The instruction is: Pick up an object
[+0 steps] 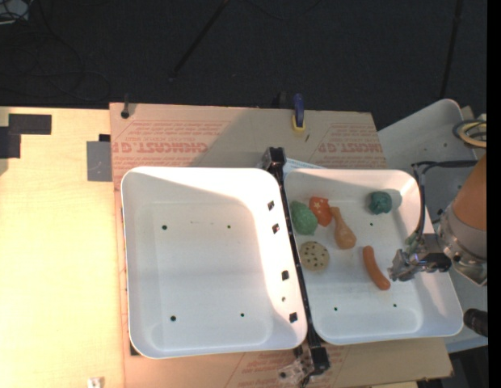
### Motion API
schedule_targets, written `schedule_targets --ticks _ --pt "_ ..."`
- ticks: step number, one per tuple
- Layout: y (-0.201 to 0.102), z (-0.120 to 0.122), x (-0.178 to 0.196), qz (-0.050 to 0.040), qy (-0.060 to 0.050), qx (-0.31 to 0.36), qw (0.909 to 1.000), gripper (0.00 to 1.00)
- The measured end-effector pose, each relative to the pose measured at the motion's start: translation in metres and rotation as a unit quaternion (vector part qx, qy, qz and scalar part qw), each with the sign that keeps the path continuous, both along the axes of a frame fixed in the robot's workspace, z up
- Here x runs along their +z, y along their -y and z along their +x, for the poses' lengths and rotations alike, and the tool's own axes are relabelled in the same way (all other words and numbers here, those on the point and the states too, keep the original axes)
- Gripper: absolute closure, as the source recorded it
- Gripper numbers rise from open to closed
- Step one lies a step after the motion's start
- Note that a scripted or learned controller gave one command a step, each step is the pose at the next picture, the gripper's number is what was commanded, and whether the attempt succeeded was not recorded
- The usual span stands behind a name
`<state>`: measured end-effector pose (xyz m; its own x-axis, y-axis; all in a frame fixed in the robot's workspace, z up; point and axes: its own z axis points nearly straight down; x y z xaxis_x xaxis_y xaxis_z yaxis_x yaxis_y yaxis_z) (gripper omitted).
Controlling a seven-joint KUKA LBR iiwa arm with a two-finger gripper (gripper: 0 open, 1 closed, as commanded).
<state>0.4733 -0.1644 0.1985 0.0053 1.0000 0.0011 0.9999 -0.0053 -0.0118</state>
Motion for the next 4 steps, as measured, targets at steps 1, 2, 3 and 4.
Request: schedule_targets --ticks 1,2,3,4 --pt "0.042 0.003 0.089 -0.0027 0.008 0.001 1.0 1.0" --pt "0.047 -0.001 -0.059 0.003 -0.002 0.002 1.0 1.0" --pt "-0.005 0.005 0.075 -0.0006 0.009 0.006 0.9999 1.0" --pt "0.051 0.0 -0.014 0.0005 0.0 0.001 1.0 1.0"
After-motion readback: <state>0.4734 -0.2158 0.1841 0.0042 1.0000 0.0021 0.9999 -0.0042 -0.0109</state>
